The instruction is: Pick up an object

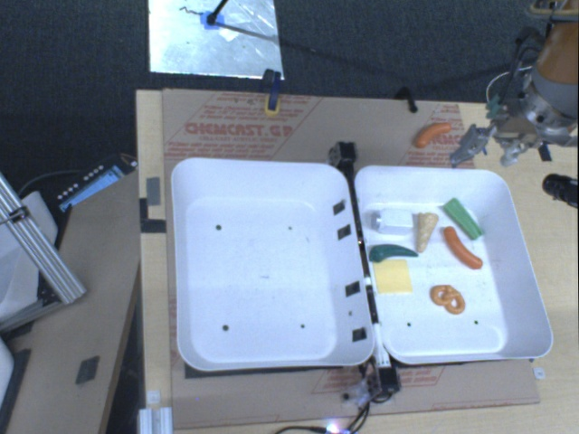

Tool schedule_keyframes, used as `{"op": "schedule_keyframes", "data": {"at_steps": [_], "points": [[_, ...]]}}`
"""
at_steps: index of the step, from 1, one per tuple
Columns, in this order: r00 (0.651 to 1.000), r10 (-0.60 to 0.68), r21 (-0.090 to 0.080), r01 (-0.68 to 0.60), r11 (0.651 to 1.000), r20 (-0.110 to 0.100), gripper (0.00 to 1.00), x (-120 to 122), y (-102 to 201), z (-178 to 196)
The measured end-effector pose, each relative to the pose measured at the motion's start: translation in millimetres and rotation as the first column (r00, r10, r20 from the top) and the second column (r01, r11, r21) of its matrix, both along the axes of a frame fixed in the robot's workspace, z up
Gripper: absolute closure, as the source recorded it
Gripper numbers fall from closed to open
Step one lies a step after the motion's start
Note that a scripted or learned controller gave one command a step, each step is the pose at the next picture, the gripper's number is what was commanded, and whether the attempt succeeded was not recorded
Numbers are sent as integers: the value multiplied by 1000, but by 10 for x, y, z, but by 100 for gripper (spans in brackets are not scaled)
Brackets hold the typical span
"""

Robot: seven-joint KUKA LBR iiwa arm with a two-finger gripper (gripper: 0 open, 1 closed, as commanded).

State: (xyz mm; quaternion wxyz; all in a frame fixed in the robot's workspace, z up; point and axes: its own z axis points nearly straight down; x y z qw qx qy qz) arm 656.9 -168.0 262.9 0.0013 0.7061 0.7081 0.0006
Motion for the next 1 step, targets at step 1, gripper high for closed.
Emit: {"op": "schedule_keyframes", "data": {"at_steps": [1], "points": [[1000,-4,2,4,1000,-11,0,10,-401,-1466]]}}
